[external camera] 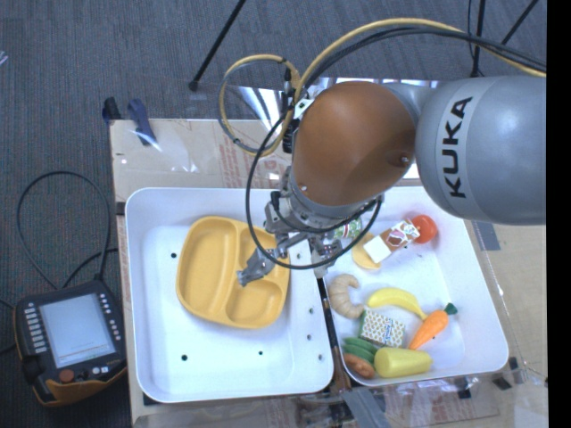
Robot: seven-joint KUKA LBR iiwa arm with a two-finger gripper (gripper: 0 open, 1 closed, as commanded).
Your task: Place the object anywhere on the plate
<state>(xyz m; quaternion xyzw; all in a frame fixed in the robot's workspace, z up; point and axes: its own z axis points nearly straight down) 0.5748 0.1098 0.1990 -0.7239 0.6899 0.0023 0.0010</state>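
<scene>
the camera view looks down on two white bins. the left bin (161, 364) holds a yellow plate (214, 275) with a smooth, shiny face, soft round corners and a few dips in it. the big grey arm (482, 150) with its orange band (352, 145) reaches in from the right. its gripper (254, 273) hangs low over the right part of the plate. i cannot tell how far open it is, and i cannot tell if it has hold of a thing.

the right bin (486, 328) holds toy food: a banana (397, 301), a carrot (430, 326), a croissant (346, 294), a small box (384, 330) and a red bottle (406, 233). they look like smooth plastic.

i think the job is at the drop step, not done yet: nothing clear lies on the plate.
</scene>
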